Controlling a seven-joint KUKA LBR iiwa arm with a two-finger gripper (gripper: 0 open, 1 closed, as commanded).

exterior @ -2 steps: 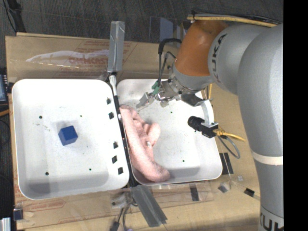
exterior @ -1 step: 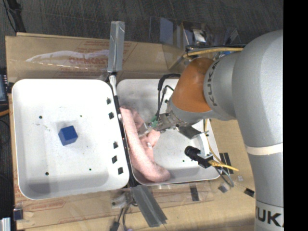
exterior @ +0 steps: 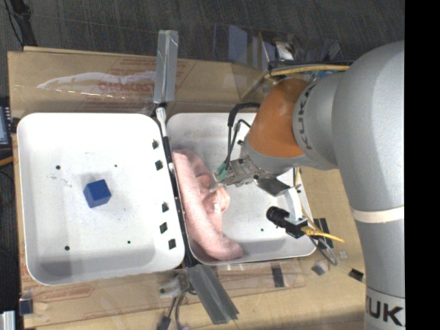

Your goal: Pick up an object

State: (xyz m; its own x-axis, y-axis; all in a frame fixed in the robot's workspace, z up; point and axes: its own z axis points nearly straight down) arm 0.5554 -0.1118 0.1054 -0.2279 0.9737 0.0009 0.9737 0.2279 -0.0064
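A soft, lumpy pink cloth bundle (exterior: 201, 208) is laid lengthwise along the right white plastic bin's (exterior: 275, 249) left wall, beneath the gripper (exterior: 227, 177).

The arm's wrist hides the hand (exterior: 223, 177) where it meets the pink object (exterior: 203, 208)

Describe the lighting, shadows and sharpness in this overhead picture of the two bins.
Camera view: soft, even light; the small blue cube casts barely any shadow on the left shallow white bin, whose floor is bright and nearly washed out; the limp pink cloth-like object looks slightly soft; the picture is grainy overall.
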